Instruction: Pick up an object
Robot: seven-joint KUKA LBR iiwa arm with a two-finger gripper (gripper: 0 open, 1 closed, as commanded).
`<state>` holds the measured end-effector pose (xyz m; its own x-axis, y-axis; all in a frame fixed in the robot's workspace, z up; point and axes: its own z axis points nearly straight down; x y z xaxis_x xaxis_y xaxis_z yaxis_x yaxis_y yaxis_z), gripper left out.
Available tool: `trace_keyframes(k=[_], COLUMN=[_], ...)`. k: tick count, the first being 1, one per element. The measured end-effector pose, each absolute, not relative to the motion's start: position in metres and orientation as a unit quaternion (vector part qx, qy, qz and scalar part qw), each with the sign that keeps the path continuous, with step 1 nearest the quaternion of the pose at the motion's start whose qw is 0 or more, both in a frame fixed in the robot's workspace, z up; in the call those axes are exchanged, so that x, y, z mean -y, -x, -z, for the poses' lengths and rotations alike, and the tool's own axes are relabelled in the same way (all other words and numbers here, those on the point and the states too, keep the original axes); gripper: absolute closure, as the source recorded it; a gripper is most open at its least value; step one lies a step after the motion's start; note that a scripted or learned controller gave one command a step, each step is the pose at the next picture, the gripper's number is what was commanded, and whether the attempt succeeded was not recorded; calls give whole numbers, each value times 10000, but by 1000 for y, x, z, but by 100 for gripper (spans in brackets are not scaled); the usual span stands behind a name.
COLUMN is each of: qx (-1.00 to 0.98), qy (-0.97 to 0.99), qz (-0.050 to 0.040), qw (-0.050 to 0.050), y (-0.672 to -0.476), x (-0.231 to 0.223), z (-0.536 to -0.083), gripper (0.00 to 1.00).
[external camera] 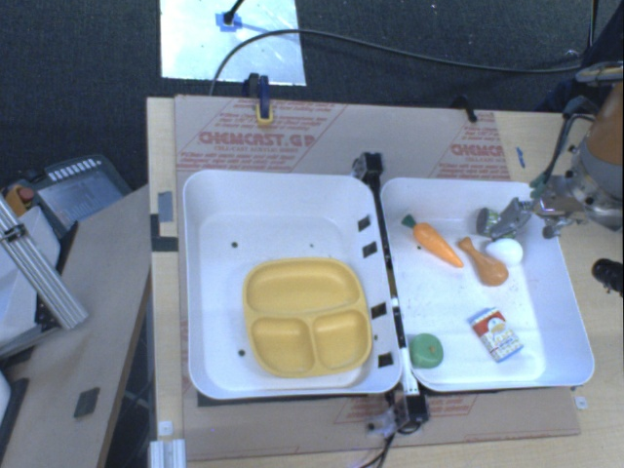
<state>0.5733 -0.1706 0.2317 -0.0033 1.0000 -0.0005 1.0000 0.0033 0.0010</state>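
The surface [322, 125] carries two white bins side by side, on a printed cardboard sheet whose edge shows beyond the bins at the back and front. The left bin [210, 213] holds a yellow tray [307, 315] with three compartments, set toward the front and the right; bare floor runs along that bin's back and left walls. The right bin [561, 310] has its things gathered in the back half and along the front, leaving open floor in the middle and along the right wall.

The arm [600, 154] comes in over the right bin's back right corner. Its end effector [499, 224] hangs low over the back of the bin, near the back wall; whether its fingers are spread or closed cannot be told at this angle, and nothing shows between them.

A carrot [437, 244] lies slantwise to the left of the end effector, well apart from it, green end toward the divider. A drumstick [485, 263] lies just in front of the end effector, and a white egg [505, 252] sits touching the drumstick's right side, right under the end effector's tip. A small carton [495, 334] lies nearer the front, apart from the rest. A green ball [425, 350] rests in the front left corner, by the divider.
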Motion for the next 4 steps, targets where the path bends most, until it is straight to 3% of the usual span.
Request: trace_keyframes(k=[1, 3, 4], qx=[-7076, -7076, -7076], qy=[-7066, -7066, -7066], qz=[8, 5, -6], qw=[-14, -9, 17], y=[-577, -568, -569], x=[170, 169, 170], z=[-170, -83, -95], gripper=[0, 0, 100])
